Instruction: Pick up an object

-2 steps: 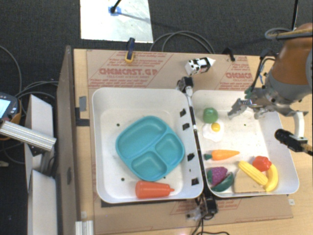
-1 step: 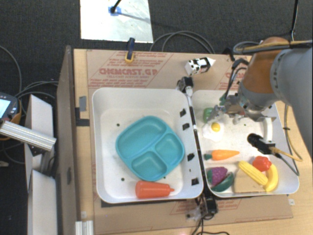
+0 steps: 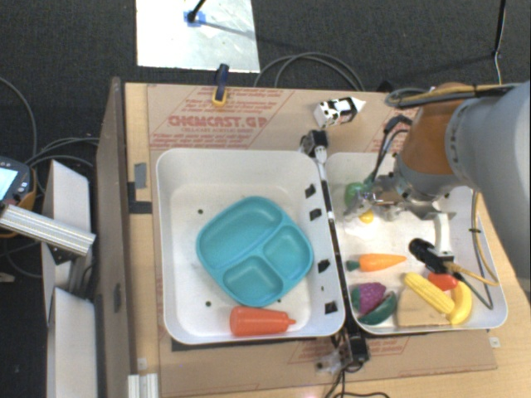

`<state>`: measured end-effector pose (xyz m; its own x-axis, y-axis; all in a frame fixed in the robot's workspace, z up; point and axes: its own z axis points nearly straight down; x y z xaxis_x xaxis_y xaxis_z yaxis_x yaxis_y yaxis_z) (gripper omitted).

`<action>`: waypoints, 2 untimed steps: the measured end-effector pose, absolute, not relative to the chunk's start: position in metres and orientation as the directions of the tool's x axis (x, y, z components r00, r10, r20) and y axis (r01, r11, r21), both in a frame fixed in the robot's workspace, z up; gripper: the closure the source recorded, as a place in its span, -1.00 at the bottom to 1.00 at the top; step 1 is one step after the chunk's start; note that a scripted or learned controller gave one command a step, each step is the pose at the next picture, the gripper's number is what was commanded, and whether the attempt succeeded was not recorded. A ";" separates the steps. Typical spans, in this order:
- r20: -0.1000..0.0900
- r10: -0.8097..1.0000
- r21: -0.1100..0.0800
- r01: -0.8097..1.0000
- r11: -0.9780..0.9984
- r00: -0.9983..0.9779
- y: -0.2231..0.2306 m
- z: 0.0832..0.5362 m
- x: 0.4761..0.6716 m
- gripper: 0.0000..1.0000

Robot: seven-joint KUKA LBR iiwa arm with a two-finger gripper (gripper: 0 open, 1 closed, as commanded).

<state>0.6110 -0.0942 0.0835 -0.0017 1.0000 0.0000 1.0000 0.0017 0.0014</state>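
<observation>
tool near right bin's divider edge

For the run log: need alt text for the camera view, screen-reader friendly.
A grey arm with an orange band reaches from the right, its tool low over the right bin, which holds a toy carrot, corn, banana and purple-green vegetable. The left bin holds a teal divided tray and an orange piece.

Teal tray, orange carrot (yellow banana).

Teal tray in left bin (carrot beside).
</observation>
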 end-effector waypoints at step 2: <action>-0.001 1.000 0.009 1.000 0.008 -0.008 -0.097 0.086 0.622 -1.00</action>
